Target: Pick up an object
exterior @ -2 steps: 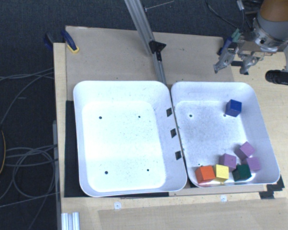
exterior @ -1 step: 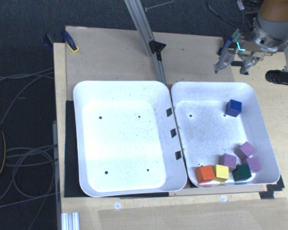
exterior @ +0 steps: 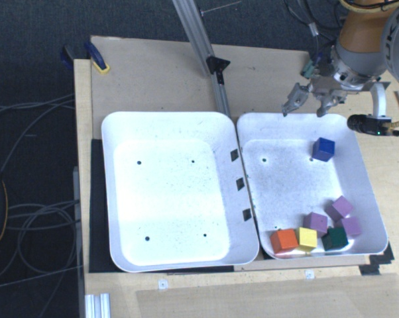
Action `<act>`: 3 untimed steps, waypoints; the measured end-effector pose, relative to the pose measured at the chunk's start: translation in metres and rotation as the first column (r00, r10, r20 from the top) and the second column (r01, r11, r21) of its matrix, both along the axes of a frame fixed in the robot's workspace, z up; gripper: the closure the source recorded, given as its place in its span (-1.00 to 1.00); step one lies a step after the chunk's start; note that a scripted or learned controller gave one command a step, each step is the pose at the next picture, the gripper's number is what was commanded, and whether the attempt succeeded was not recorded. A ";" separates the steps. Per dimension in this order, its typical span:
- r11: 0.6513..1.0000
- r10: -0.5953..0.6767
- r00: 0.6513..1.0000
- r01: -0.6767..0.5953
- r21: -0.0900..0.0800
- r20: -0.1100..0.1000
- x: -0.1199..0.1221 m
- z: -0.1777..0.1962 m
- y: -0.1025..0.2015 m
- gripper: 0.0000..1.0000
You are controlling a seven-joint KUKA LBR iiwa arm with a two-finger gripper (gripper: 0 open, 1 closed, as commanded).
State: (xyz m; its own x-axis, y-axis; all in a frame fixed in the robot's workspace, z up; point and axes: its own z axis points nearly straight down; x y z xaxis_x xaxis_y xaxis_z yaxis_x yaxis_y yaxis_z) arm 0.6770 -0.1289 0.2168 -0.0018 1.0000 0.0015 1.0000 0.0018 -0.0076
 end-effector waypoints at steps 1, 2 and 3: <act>1.000 -0.002 1.000 0.002 -0.001 0.000 -0.003 -0.059 -0.008 -1.00; 1.000 -0.001 1.000 0.001 0.000 0.000 -0.004 -0.112 -0.007 -1.00; 1.000 -0.001 1.000 0.001 -0.001 0.010 -0.001 -0.096 -0.007 1.00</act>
State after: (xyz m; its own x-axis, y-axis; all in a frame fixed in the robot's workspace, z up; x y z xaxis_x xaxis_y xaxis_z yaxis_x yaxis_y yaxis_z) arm 0.6757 -0.1361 0.1209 -0.0009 1.0000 0.0004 1.0000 0.0009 0.0023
